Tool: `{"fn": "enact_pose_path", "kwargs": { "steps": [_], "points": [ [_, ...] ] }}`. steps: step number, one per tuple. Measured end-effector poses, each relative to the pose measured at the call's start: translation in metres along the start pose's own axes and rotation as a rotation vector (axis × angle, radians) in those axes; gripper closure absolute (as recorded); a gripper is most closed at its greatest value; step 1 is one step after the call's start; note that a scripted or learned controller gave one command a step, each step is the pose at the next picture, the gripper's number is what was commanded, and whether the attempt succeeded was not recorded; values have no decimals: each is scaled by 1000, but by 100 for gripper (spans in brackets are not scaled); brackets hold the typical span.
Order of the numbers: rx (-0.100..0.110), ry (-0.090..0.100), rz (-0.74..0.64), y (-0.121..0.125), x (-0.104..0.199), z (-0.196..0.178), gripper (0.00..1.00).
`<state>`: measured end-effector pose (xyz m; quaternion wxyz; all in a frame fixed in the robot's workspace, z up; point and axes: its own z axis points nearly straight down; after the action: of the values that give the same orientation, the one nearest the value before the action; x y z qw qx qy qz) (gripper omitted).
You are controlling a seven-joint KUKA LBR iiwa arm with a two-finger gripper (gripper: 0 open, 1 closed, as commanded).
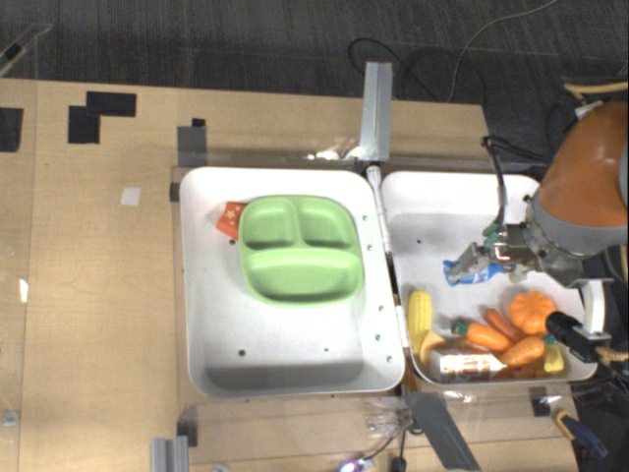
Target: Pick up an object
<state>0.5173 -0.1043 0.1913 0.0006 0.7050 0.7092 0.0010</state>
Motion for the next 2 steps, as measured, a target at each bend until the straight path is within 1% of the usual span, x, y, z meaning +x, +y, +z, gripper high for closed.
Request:
{"fn": "enact_pose_path", "kwargs": {
  "steps": [1, 2],
  "points": [
    [-13, -2, -93, 54, -24, 101, 0],
    [-5, -2, -159, 31, -18, -48, 0]
  ]
}}
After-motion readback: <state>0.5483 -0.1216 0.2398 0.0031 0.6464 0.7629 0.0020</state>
